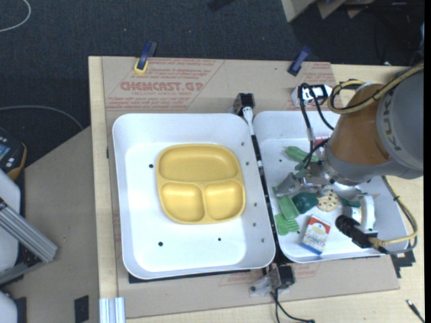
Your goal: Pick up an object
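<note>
The right bin (269, 130) holds several small things. A light green piece (294, 154) lies near its back. A long green piece (287, 215) lies by the left wall, with a dark teal object (306, 199) beside it. A tan round disc with holes (328, 200) sits to the right of the teal one. A small white, red and blue carton (315, 235) lies near the front. My gripper (292, 184) is low in this bin, just above the teal object and the long green piece. The wrist hides whatever lies under it.
The left bin (135, 180) holds a yellow divided plate (201, 182) at its middle. A black divider strip (256, 155) runs between the bins. The arm (367, 136) covers the right bin's back right part. Blue clamps (144, 56) hold the board's far edge.
</note>
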`<state>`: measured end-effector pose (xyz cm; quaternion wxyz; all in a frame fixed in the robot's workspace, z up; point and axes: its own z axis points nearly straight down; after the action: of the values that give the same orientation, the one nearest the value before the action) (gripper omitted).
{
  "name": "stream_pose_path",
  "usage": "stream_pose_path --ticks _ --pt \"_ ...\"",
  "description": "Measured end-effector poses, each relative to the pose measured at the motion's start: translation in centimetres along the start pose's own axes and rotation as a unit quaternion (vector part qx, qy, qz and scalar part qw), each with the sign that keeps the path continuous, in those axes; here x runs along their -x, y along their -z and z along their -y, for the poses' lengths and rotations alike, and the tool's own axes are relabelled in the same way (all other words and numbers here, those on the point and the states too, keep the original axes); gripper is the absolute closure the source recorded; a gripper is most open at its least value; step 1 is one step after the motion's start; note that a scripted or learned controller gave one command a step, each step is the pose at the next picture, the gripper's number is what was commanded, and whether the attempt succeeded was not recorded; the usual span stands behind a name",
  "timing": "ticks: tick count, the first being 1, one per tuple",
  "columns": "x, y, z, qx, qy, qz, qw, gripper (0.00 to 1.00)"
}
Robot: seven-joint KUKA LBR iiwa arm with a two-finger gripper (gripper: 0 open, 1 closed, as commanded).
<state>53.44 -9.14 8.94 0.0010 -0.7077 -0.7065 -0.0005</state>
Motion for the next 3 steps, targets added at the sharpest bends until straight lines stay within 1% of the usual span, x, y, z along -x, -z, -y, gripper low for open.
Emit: stream_pose_path --ticks 1,2,3 --pt "0.0 1.3 -0.1 0.003 0.0 0.001 1.0 1.0" --pt "0.9 6.7 0.4 0.004 0.0 0.002 1.0 1.0" --pt "0.8 11.2 -0.4 0.004 0.002 0.002 1.0 1.0"
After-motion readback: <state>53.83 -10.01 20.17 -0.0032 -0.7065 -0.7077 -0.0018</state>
